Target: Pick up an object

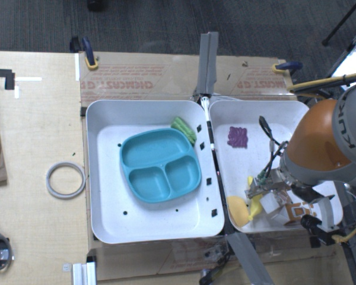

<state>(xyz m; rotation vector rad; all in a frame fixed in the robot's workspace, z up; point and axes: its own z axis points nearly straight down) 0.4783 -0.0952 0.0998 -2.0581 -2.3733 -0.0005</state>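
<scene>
Yellow rounded plastic object (240,211) lies in the right white bin (258,108), just beside the gripper (258,189), whose state I cannot tell. Likely light, smooth, slippery; grasp across its narrow part.

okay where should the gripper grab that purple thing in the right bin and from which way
Likely best from straight above, fingers closing across its shorter width. The purple thing lies flat and low on the right bin floor, so no side offers an edge to catch. It sits apart from the bin walls and the black spoon, leaving room for the fingers on both sides.
</scene>
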